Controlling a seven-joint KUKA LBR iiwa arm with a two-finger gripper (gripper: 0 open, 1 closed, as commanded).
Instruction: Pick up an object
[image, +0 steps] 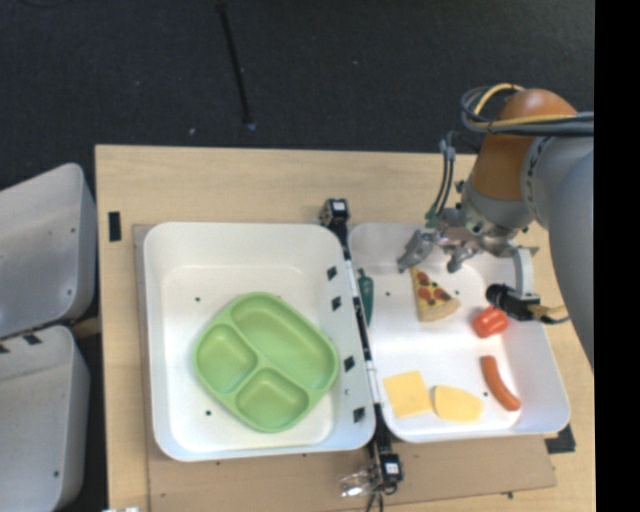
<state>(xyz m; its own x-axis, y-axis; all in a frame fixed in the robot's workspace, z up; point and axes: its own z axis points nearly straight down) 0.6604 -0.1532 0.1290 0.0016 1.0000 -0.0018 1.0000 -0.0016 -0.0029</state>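
Toward two o'clock in the camera view, inside the right bin (540, 425), a toy pizza slice (434, 295) is lying flat on the white floor, crust end pointing to about five o'clock and tip toward twelve. Directly above it the gripper (436, 253) is hanging with its two fingers (412, 250) spread wide apart — nothing is sitting between them, and the slice's tip is lying just below the gap.

At three o'clock from the slice, a small red tomato-like piece (490, 322) is resting near the bin's right wall, just beside a black fitting (505, 296) on the arm's side. Down at five o'clock from the slice a red sausage (500, 383) is lying at a slant. At six o'clock a yellow square cheese slice (406, 393) and a rounder yellow piece (457, 403) are sitting just beside each other, edges nearly touching. A dark green object (365, 293) is leaning against the bin's left wall, at nine o'clock from the slice.

Across the divide, the left bin (165, 250) is holding a green divided plate (264, 361) with three compartments — set at a tilt near its middle. The grey arm with its orange band (520, 130) is reaching in at the upper right.
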